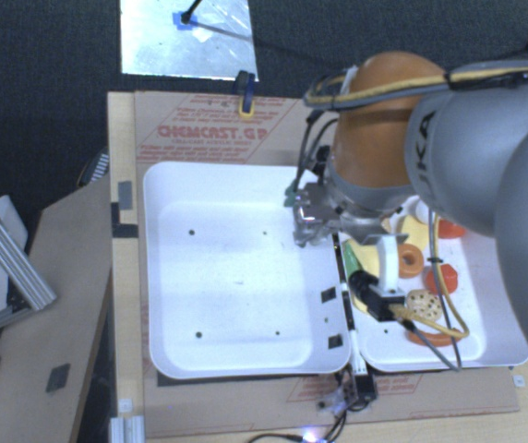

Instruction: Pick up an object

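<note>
My gripper hangs low over the right edge of the left white bin, close to the divider between the two bins. The orange wrist band and the grey arm rise above it and hide much of the right bin. In the right bin lie an orange ring, a red piece, a tan speckled piece, a green piece by the divider and a yellow piece. Nothing shows between the gripper's tips.
A second red piece lies at the arm's edge, and an orange curved piece sits near the right bin's front wall. Both bins rest on a cardboard sheet. A shiny metal plate lies behind the bench.
</note>
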`<state>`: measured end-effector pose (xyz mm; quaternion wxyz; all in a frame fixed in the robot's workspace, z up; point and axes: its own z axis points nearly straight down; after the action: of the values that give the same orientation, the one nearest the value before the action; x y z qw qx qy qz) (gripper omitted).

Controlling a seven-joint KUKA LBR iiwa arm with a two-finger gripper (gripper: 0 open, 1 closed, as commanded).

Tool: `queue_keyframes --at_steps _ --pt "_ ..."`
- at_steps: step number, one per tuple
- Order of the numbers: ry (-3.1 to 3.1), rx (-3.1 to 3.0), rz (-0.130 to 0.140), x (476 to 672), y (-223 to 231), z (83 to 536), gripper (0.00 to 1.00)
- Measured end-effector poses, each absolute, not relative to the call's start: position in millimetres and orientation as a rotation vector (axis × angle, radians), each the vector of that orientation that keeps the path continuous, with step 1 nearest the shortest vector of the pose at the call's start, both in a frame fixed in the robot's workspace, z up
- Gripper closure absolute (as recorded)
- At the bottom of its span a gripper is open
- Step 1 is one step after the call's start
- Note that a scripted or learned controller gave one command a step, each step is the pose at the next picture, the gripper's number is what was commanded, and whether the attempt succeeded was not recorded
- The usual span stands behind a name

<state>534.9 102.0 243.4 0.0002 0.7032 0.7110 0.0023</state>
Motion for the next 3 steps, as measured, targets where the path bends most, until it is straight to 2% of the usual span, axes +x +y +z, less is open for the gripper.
queue_keyframes --at_steps 1,2,3 --pt "2.229 2.212 0.007 589.7 145.1 233.7 1.00" --pt "2.232 2.204 0.025 608.3 240.0 338.9 1.00" --pt "2.222 2.214 0.006 670.4 233.0 346.2 1.00"
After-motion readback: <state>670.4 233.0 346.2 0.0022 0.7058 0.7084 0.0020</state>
